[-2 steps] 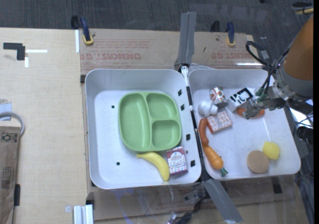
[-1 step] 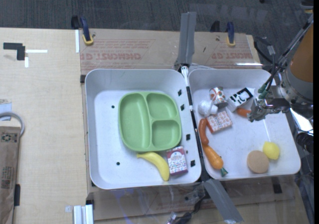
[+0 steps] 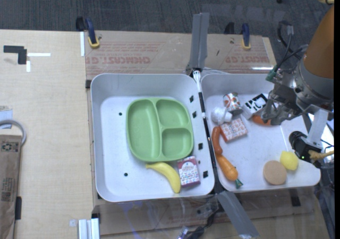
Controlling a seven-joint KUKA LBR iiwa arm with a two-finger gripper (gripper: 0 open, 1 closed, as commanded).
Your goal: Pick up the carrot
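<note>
1. The gripper (image 3: 272,114) hangs low over the upper right part of the right bin (image 3: 255,177), at the right side of the frame; its dark fingers point down and to the left, and whether they are spread or pressed together cannot be told
2. Just below and left of the fingertips lies a small orange-red thing (image 3: 259,120), partly hidden by the gripper; it is not clear whether the fingers touch it
3. Behind the gripper the arm (image 3: 321,68) rises toward the right edge, grey at the wrist with an orange section above
4. A black-and-white card (image 3: 256,102) lies just left of the gripper, near the bin's upper wall
5. Further left sit a small can (image 3: 231,102), a white lump (image 3: 220,115) and a red-and-white packet (image 3: 234,129)
6. The carrot (image 3: 228,167) lies in the lower left part of the right bin, well apart from the gripper, slanting down to the right with its green end lowest
7. Just above the carrot, along the bin's left wall, is a red sausage shape (image 3: 216,139)
8. In the lower right of that bin are a tan round thing (image 3: 275,172) and a yellow lemon (image 3: 289,161) beside it
9. The left bin (image 3: 103,142) holds a green divided tray (image 3: 160,128), a banana (image 3: 167,175) and a small red box (image 3: 188,172) at its lower edge
</note>
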